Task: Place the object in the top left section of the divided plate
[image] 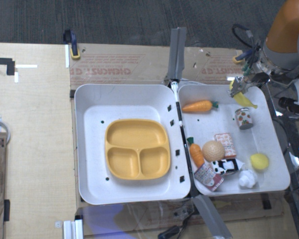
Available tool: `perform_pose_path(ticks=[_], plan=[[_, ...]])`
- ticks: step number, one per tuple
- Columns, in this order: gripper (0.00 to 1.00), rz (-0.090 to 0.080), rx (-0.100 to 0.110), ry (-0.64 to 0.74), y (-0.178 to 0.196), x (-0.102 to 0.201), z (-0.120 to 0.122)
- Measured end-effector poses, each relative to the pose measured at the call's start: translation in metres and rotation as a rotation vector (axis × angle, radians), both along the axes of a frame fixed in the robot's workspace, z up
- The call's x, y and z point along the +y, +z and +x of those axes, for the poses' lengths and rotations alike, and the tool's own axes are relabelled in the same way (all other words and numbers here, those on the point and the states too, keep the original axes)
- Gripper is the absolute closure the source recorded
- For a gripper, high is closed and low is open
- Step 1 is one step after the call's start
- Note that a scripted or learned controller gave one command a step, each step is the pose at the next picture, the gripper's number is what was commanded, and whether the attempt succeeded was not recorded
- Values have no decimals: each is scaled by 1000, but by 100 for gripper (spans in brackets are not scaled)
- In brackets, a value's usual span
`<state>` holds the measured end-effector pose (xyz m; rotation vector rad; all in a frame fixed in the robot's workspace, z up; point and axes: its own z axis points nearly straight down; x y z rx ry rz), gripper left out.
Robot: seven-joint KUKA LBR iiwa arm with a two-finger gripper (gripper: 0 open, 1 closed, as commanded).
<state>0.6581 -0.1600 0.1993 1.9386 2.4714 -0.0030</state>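
Observation:
A yellow divided plate [138,149] lies in the left white bin [87,133], with one wide section at the back and two smaller ones in front; all three hold nothing. My gripper [237,86] hangs over the far right corner of the right bin [276,153]. A yellow banana-shaped piece [246,101] sits directly beneath it, touching or nearly touching the gripper's tip. Whether it is gripped I cannot make out.
The right bin holds an orange carrot [197,106] at the back, a second carrot [196,153] by the divider, a small printed cup [243,118], a tan ball [213,150], a lemon [259,161], a white lump [247,179] and small packets [210,176].

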Motion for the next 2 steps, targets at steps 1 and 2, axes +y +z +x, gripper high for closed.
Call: perform_pose_path(ticks=[1, 2], plan=[[100, 0, -3, 299, 86, 6, 2], [100, 1, 0, 337, 14, -7, 1]])
